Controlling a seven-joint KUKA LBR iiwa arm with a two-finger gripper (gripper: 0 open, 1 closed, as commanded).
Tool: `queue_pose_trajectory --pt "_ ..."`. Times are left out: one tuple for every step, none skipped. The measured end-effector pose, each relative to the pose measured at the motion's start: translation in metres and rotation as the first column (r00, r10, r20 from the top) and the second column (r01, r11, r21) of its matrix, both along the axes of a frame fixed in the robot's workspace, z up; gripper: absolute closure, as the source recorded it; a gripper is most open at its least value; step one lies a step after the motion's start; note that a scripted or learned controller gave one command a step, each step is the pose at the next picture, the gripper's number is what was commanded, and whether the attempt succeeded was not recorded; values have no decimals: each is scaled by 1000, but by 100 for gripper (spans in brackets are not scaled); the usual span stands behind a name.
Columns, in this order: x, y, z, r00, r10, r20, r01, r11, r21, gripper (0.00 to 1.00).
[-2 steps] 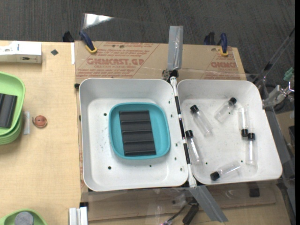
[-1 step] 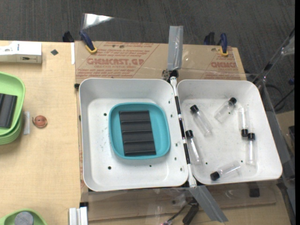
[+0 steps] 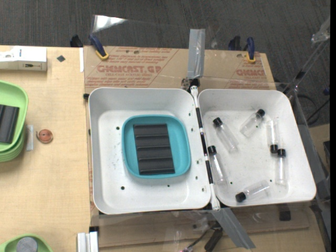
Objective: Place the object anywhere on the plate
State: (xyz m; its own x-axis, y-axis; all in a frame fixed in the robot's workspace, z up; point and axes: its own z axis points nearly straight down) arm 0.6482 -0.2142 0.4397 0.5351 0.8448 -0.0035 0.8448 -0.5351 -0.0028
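Camera view: two shallow white bins are set side by side on the bench. In the left white bin (image 3: 102, 182) a teal, rounded-square plastic plate (image 3: 129, 147) is seen, and a black ribbed insert (image 3: 153, 149) is laid across its middle. In the right white bin (image 3: 300, 140) several small clear plastic vials with black caps are scattered, all lying on their sides.

One vial (image 3: 224, 133) lies aslant near the bin's upper left, well apart from the others. A second vial (image 3: 252, 122) lies near the upper middle. Two more are found end to end along the right side, another lies near the front edge, and one vial (image 3: 216, 165) is pressed close against the left wall.

Whether the claw is spread or pressed together cannot be told.

The vials are judged to be light, stiff and smooth-walled, so rolling or slipping away under a skewed pinch is to be expected. Crushing seems unlikely, though thin plastic may flex. A hold across the barrel, near its middle and square to its long axis, is judged best. The aslant vial is favoured, since free space is left on both of its sides. The vial at the wall is judged awkward, as little room is left there.
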Motion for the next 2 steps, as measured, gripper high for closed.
queue_pose_trajectory --pt "0 0 0 1000 0 0 0 1000 0 0" --pt "0 0 0 1000 0 0 0 1000 0 0"
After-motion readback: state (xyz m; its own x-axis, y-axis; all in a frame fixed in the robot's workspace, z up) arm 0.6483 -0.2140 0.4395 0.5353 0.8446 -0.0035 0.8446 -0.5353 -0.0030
